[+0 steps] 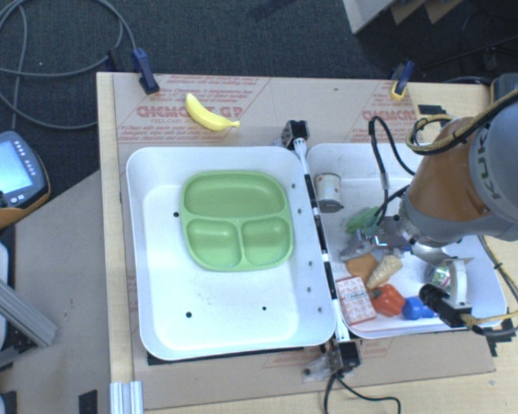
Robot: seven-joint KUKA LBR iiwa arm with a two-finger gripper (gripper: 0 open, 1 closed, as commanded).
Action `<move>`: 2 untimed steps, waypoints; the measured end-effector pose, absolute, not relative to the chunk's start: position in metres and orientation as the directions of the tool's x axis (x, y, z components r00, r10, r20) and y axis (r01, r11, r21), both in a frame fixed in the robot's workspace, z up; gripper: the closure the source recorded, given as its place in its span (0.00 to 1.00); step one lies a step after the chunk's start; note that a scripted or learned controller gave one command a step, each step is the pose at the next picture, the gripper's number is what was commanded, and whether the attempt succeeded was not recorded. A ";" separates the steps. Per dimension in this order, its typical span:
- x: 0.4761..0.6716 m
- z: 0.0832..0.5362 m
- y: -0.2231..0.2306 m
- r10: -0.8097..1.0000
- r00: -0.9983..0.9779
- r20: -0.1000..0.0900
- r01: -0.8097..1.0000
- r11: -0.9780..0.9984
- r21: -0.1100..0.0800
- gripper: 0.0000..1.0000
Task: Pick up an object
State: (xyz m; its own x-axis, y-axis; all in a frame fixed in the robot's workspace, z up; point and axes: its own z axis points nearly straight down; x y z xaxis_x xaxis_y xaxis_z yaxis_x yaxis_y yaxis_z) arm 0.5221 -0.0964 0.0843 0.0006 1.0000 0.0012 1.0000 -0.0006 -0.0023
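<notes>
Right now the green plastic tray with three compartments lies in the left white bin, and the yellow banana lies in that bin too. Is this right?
Not quite. The camera view shows the yellow banana on the cardboard-covered bench behind the left white bin, outside it. The green three-compartment tray does lie in that bin.

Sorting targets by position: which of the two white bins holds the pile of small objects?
The right bin, under the arm, holds the small objects; the left bin holds a green divided plate.
</notes>
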 end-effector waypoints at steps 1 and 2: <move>0.522 0.094 -0.096 1.000 0.001 0.001 1.000 -0.001 0.000 1.00; 0.522 0.094 -0.096 1.000 0.001 0.001 1.000 -0.001 -0.001 0.00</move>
